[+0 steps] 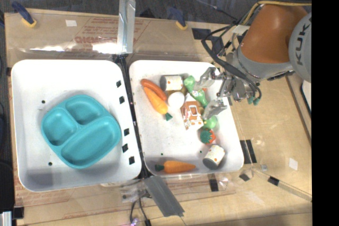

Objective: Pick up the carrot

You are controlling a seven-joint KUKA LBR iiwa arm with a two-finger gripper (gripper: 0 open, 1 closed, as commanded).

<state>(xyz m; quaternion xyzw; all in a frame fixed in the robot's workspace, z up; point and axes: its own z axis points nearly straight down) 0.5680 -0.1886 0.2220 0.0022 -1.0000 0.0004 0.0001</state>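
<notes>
Arm (275, 34) cut off at right edge; tool (214, 93) fingers' state indiscernible among toys.

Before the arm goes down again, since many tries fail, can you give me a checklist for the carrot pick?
1. Target chosen: not ok; two carrots lie in the right bin, one carrot at upper left, another carrot near the front wall.
2. Gripper over a carrot: not ok; it sits toward the bin's right side, above the green toys.
3. Anything between the fingers: cannot tell.
4. Room around the front carrot: ok on its left; a small cup lies to its right.
5. Upper carrot free: not ok; a white egg crowds it.
</notes>
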